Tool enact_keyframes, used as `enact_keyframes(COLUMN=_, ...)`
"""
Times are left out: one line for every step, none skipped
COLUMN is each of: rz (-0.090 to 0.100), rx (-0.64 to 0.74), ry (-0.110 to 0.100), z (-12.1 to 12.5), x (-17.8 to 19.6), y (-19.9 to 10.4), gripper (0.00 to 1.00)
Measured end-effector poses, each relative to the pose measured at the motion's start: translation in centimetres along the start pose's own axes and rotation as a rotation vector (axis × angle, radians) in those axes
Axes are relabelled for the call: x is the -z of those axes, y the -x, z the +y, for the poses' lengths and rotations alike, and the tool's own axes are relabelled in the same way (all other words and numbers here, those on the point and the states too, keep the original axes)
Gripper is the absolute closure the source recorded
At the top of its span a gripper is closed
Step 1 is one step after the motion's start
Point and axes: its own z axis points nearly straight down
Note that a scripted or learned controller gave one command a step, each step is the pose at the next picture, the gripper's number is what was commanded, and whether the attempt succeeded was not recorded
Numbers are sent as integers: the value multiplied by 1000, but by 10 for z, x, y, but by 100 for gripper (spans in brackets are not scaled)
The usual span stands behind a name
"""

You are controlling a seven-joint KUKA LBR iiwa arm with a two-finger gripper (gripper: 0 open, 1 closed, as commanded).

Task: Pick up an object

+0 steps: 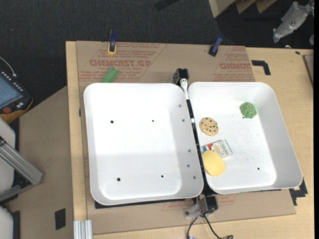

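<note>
End effector [291, 21]: pale grey shape at the upper right corner of the camera view, beyond the far right corner of the bench [75, 133], well apart from both bins. It is small and blurred at this angle, so I cannot tell whether it is spread or pressed together. I see nothing gripped in it.

Right bin [279, 133]: holds four candidate objects, all below and to the left of my end effector in the view.
- green lump [248, 110], near the bin's far right part, the closest of the four to me.
- cookie [209, 126], round with dark chips, near the wall shared with the left bin.
- packet [219, 148], small, white with red and blue print, just in front of the cookie.
- yellow object [214, 164], rounded, touching the packet's near edge and the farthest from me.

Left bin [94, 133]: white floor with small dark dots.

Bench, far edge: two blue clamps [112, 38]; a green strip [109, 74] lies just behind the left bin.
</note>
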Motion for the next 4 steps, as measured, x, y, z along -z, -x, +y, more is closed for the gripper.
enact_keyframes(rz=7, rx=16, ry=-29, z=-23, x=-158, y=-111, gripper=0)
enact_keyframes(rz=3, rx=5, ry=-6, z=-20, x=-138, y=-104, gripper=100)
enact_keyframes(rz=3, rx=5, ry=-19, z=-32, x=-205, y=-116, gripper=100)
enact_keyframes(rz=5, rx=11, ry=-19, z=-105, x=-226, y=-164, gripper=100)
